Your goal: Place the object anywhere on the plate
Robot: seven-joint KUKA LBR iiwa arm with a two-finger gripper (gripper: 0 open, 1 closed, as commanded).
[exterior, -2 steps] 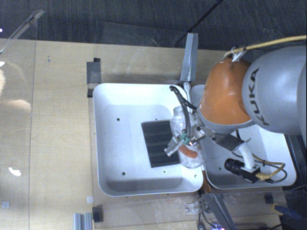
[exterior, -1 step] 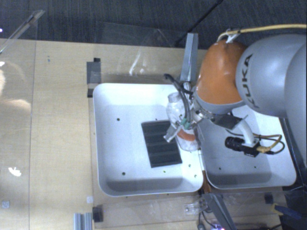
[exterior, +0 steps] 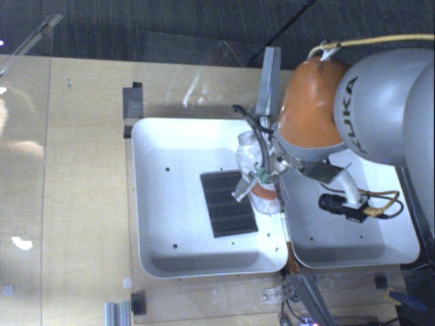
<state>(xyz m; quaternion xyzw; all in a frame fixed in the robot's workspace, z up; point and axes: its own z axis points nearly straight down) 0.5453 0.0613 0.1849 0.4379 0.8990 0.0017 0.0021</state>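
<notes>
The plate (exterior: 228, 204) is a dark, ridged rectangle lying flat in the left bin (exterior: 163, 182), right of its middle. A clear plastic object with an orange-red band (exterior: 265, 191) is at the plate's right edge, close to the wall between the two bins. My gripper (exterior: 254, 180) hangs directly over this object, at the plate's upper right corner. The orange wrist and grey arm cover the space above and to the right of it. Whether the object rests on the bin floor or is lifted cannot be told from this angle.
The right bin (exterior: 353, 250) lies under the arm. A black cylinder with a yellow cable (exterior: 343, 206) and a white piece (exterior: 346, 184) show over it. A grey post (exterior: 268, 80) stands behind the bins. Wooden bench surrounds both bins.
</notes>
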